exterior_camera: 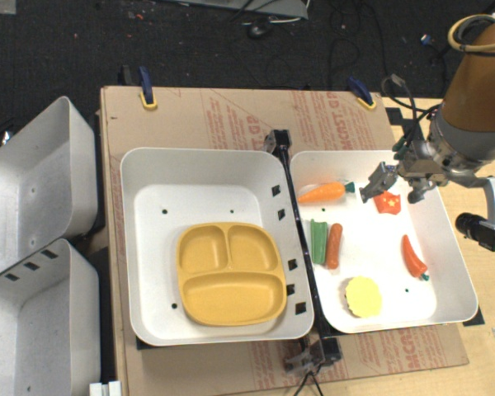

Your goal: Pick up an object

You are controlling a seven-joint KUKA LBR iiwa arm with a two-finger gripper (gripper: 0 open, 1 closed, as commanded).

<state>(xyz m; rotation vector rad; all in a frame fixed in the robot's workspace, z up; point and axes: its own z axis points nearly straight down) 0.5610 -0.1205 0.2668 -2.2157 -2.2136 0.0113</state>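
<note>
illumination is even and moderately bright, diffuse from overhead. the two white bins [140,180] reflect strongly but retain detail; no hard glare. shadows are soft and short, visible under the yellow tray [231,272] toward 6 o'clock and along the bin walls. the floor [58,40] at 12 o'clock is dark with low detail. focus is acceptable across the tabletop [231,114]; fine detail is soft and slightly grainy. the hand [393,185] at 3 o'clock shows mild blur.
</note>
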